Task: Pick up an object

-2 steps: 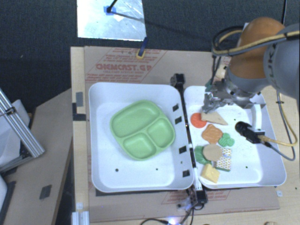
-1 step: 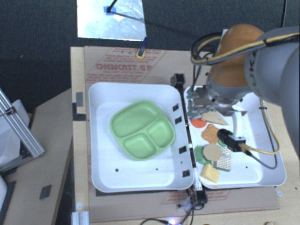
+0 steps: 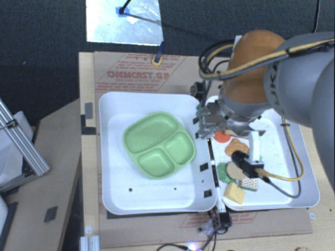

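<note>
You have two shallow white bins side by side on the tabletop, each of smooth moulded plastic with rounded corners. The bin on the view's left holds a single pale green plate. It is matte plastic and rounded, divided into three compartments, one large and two smaller, and it lies flat and turned at an angle near the middle of the bin.

The bin on the view's right holds the small things you could pick, clustered along its left wall. There is a flat red disc, and just beside it an orange-brown piece with a rounded outline. Nearer the front edge is a dark green piece, partly covered by robot hardware. Next comes a pale gridded piece with a waffle-like texture. Closest to the front corner is a yellow block with a waxy look.

The hand sits low over the divide between the two bins, just above the red disc. The grey arm covers much of the right bin behind it. You cannot tell from this angle how far open the hand is, and nothing can be seen held in it.

Both bins rest on a brown cardboard sheet with red printing.
</note>
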{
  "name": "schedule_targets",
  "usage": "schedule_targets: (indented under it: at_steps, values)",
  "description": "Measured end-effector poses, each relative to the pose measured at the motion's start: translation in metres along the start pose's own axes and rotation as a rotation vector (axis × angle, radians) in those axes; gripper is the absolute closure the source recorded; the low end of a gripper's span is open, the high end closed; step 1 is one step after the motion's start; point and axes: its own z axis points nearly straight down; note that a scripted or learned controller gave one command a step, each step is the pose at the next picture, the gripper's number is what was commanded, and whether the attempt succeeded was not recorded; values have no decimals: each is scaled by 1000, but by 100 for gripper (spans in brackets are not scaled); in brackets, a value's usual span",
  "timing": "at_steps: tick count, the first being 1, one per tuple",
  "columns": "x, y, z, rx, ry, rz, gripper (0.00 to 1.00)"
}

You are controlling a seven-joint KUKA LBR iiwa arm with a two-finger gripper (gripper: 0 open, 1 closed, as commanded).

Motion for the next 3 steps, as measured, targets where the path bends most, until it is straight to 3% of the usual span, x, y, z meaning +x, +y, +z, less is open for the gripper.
schedule_targets:
  at_steps: [1, 3]
  values:
    - [-12, 16, 11, -3, -3, 8, 100]
    - [-2, 11, -5, -3, -1, 3, 100]
